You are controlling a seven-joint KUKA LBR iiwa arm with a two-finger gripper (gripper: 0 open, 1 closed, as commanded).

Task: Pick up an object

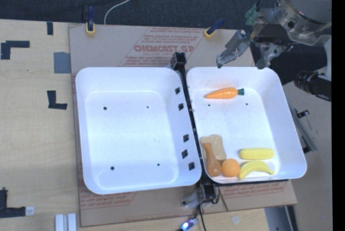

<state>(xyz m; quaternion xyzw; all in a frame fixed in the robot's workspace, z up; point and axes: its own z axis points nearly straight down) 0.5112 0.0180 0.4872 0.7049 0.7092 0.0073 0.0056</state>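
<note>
Cardboard sheeting (135, 49) covers the bench, and two shallow white bins sit side by side on it, joined along a black clipped seam. Left bin (91, 133) has nothing to grab; all the candidates are in the right bin (280, 111).

A carrot (222, 94) lies on its side toward the far half of that bin, well apart from everything else, with bare white floor all round it. Probably the easiest pick for that reason. The rest is crowded into the near end: a tan bread-like piece (214, 144) touching a brownish sausage-shaped thing (211, 162), an orange ball (230, 168) right beside that, then a corn cob (256, 154) and a banana (255, 169) stacked close by the near wall. Fingers going in there would likely bump neighbours or the rim.

The gripper (245, 56) hangs above the far edge of the right bin, up off the floor, fingers spread apart with nothing between them. It looks staged for a descent, not a grasp yet. The carrot is just nearer the camera than it, so a short move inward and straight down has clear room. Main risk is the far wall being close if the approach is sloppy.
</note>
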